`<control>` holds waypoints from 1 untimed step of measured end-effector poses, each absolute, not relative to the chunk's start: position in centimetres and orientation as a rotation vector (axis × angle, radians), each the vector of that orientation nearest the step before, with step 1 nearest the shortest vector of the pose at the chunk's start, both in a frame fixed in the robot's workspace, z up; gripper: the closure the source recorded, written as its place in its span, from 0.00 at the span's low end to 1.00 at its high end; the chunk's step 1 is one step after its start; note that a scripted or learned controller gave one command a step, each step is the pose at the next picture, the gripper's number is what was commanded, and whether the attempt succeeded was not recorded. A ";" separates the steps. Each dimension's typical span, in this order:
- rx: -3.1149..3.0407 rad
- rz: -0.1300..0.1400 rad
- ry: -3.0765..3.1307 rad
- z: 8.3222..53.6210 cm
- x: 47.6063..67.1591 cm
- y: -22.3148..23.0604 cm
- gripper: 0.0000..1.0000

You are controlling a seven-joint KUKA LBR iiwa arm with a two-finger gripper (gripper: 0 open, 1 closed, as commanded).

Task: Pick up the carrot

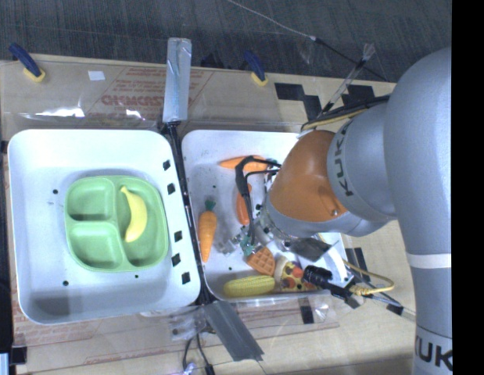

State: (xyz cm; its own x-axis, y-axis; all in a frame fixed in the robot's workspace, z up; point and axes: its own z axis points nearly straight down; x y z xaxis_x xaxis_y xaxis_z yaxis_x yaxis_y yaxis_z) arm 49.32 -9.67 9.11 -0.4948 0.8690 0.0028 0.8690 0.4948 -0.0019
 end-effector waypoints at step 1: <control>-1.577 0.001 -2.713 9.1 49.3 -9.7 0.00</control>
